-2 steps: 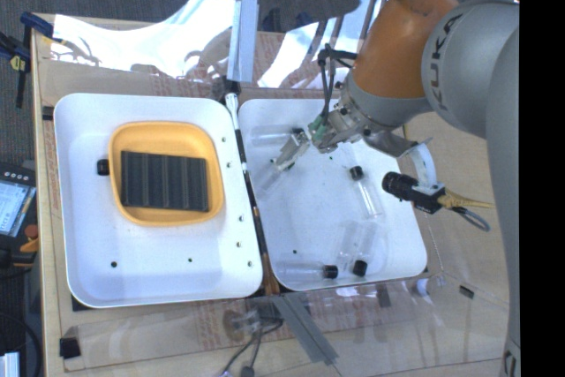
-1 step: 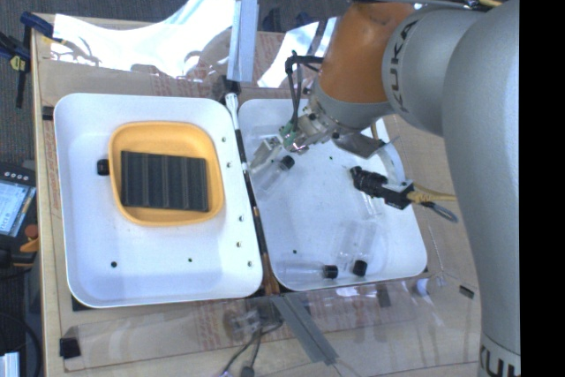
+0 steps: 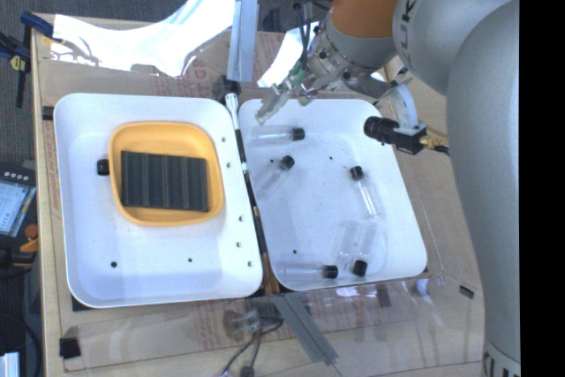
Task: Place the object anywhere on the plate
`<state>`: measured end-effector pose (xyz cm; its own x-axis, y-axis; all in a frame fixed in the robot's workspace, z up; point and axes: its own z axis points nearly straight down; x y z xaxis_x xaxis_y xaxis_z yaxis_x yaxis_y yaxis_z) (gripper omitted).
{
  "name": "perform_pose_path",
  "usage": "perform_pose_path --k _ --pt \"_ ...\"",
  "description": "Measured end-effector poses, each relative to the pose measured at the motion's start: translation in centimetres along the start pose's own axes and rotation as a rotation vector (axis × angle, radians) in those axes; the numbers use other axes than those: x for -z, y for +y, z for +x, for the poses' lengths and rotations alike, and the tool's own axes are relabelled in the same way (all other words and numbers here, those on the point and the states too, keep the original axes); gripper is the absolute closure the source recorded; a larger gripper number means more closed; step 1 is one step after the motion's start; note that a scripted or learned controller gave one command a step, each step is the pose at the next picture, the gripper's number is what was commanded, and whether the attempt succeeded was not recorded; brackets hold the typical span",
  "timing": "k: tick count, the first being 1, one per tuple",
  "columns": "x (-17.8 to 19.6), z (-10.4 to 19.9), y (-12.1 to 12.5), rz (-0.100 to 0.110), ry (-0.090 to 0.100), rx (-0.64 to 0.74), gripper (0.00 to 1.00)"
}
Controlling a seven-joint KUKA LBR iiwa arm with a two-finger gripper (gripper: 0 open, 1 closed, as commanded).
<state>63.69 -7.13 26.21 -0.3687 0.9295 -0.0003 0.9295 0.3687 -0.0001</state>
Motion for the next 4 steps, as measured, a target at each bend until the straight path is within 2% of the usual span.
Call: perform_pose_path --k 1,2,3,4 --pt "-1.2 2.7 0.5 0.002 0.002 0.233 0.00" --pt "-1.1 4.5 0.3 0.003 0.002 0.259 0.00" --pt "-2.1 4.7 1.3 0.001 0.000 0.234 0.00" --pt "-2.1 4.7 1.3 0.001 0.000 0.234 0.00"
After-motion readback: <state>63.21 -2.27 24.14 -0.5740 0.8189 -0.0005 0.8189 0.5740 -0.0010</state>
